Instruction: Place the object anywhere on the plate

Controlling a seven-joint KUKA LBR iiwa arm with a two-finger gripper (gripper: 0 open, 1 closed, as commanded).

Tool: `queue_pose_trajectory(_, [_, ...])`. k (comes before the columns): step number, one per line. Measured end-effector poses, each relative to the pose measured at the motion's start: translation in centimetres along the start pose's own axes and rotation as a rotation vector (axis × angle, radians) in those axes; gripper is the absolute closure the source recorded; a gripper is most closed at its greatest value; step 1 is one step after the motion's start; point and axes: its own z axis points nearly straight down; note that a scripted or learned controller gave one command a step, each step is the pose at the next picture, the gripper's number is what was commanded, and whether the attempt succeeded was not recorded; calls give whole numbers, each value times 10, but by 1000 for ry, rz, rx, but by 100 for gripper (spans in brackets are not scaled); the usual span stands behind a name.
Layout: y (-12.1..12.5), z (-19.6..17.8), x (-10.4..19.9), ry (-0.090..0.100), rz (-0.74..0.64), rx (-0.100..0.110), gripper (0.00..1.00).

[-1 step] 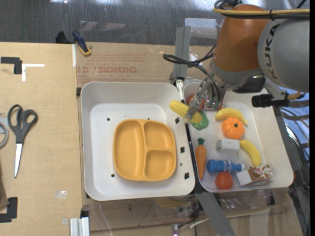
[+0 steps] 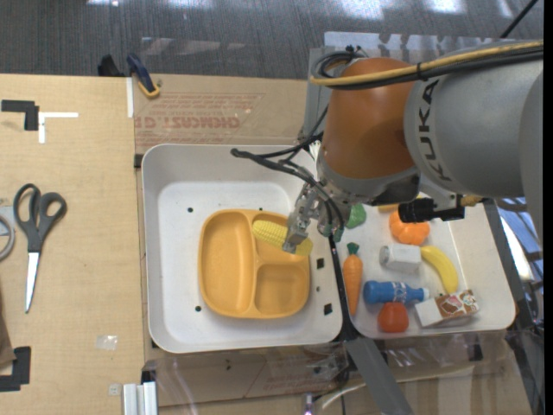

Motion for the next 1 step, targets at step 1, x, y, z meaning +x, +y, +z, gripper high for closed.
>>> queue_pose_trajectory(1, [0,0,0,0,1,0,0])
